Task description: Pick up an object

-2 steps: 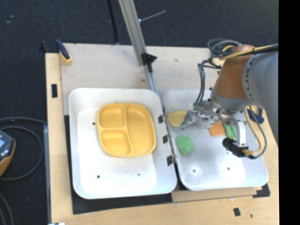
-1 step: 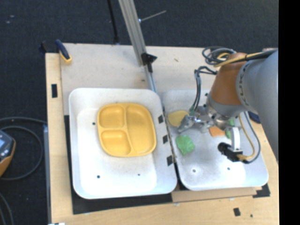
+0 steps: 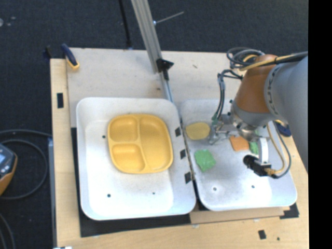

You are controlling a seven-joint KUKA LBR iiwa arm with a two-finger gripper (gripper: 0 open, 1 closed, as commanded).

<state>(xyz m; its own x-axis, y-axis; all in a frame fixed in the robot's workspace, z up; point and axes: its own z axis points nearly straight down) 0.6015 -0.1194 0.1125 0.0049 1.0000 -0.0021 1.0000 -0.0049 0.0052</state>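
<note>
In the right bin [image 3: 233, 191] lie a pale yellow round object [image 3: 196, 130] near the left wall, a green object [image 3: 205, 160] below it, and an orange flat piece [image 3: 238, 143] partly under the arm. My gripper [image 3: 218, 132] hangs low over the bin, just right of the yellow round object and above the green one. The wrist with its orange band [image 3: 254, 90] covers the bin's upper right. Nothing shows between the fingers.
The left bin [image 3: 93, 191] holds a yellow divided plate [image 3: 140, 142]. A metal pole [image 3: 148, 25] rises from the bench behind the bins. Cables and a black connector [image 3: 257, 166] hang from the wrist over the right bin.
</note>
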